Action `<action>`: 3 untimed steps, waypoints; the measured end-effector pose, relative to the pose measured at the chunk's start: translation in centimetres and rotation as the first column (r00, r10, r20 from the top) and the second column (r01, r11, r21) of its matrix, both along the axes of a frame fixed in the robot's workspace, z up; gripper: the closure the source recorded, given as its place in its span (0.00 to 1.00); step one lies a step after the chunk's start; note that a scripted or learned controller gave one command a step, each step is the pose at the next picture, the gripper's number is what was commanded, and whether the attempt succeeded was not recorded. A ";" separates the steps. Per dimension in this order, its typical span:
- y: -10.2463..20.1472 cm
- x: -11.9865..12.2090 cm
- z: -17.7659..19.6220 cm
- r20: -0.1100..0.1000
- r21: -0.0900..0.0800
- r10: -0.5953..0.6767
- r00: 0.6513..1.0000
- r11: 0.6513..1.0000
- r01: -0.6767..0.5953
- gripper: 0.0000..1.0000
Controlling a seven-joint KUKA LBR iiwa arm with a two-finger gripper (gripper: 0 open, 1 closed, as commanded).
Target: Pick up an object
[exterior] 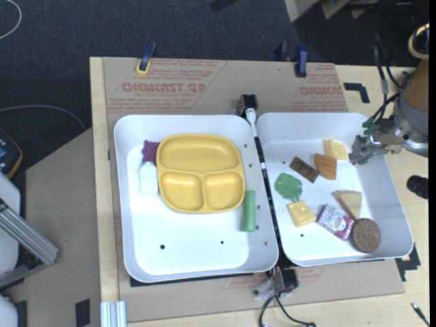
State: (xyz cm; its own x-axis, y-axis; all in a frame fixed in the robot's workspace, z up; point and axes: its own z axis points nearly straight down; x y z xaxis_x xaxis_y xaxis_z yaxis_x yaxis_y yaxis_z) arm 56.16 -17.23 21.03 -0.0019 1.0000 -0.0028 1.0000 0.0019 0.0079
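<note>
Tool (357, 152) at right bin's (392, 182) edge; pale yellow block (335, 148) just beside

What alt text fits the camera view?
The end effector hovers at the right bin's far right edge, near small food items. The left bin holds a yellow tray, a green stick and a white bottle.

Cut off by the right edge: the arm (417, 107). Too small and blurred to judge: tool (361, 150) finger spacing.
</note>
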 end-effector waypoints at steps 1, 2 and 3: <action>0.0 0.1 1.6 -0.003 0.001 0.000 1.000 1.000 0.000 1.00; 5.9 0.4 0.7 -0.010 0.006 0.004 1.000 1.000 -0.004 1.00; 10.9 0.0 0.1 -0.011 0.005 0.003 1.000 1.000 -0.003 1.00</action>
State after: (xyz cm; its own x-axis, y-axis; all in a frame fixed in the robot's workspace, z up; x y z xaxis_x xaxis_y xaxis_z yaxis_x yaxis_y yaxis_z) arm 56.11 -6.30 21.15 -0.0049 1.0000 0.0025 1.0000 0.0050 -0.0030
